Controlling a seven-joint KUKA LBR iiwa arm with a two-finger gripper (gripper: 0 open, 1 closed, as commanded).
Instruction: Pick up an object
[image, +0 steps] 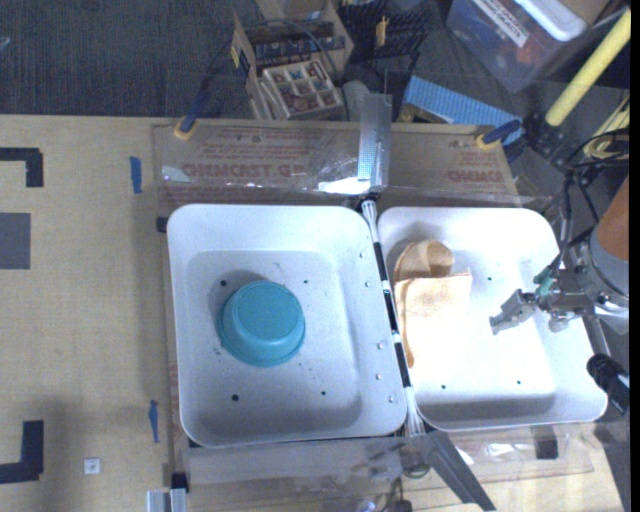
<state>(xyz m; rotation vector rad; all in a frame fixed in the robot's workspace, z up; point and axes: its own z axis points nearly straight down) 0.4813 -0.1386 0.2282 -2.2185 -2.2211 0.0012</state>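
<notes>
Tan cloth (432, 300) is lying crumpled in the right bin (530, 395), bunched up at about nine o'clock against the wall that this bin shares with its neighbour, its upper end folded over into a hump and the rest spreading flat toward the bin's middle. From where I am standing the gripper (505, 317) is hanging low over the same bin, reaching in from three o'clock, with its tip pointing toward the cloth and stopping just beside the cloth's loose edge; nothing is sitting between the tips. Whether they are apart or together I cannot tell, since they are showing as one dark blur at this slant. My guess is that the arm is being lined up low and sideways because the cloth is soft and flat, so a thin edge is the only thing to pinch.

Over in the left bin (190, 400) a teal bowl (262, 322) is resting upside down near the middle, well apart from the arm. It is looking like the harder pick, being round and smooth with its rim down on the floor

Either thing would be answering the task, and neither is being lifted yet
</notes>
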